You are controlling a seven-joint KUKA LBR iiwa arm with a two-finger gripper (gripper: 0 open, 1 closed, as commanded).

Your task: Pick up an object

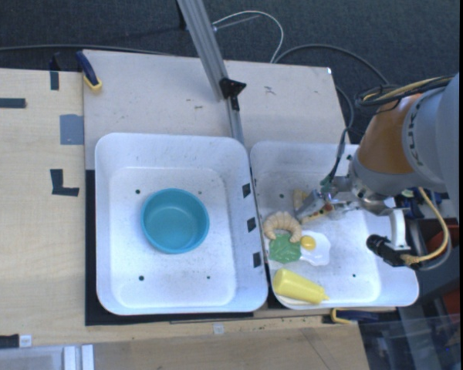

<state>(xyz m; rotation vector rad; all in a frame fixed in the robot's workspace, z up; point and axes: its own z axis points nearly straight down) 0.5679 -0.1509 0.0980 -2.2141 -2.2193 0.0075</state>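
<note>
On the worktop [162, 99] two white bins sit side by side. The left bin [116, 284] carries a blue bowl [175, 220], which rests a little left of that bin's middle. The right bin [370, 284] holds the clutter: a croissant [282, 223] lies nearest the shared wall, a green leafy toy [284, 248] touches it from below, a fried egg [313, 247] lies just right of the green piece, and a yellow toy [298, 286] rests against the bin's lower rim. A small tan piece [302, 199] sits just above the croissant.

The step in hand looks like the approach before a grasp: nothing is lifted, and every item lies flat on the bin floor. The pincer [321, 205] hangs just right of the croissant and above the fried egg, close to the tan piece. Its tips are dark and small against the bin, so whether it is spread or pressed together cannot be told, and nothing can be seen gripped in it. Whether it touches the tan piece cannot be told either.

The likeliest target is the croissant or the tan piece beside it. The next move probably calls for settling over one item alone, since the pieces crowd together and a closing grip could nudge a neighbour instead.
</note>
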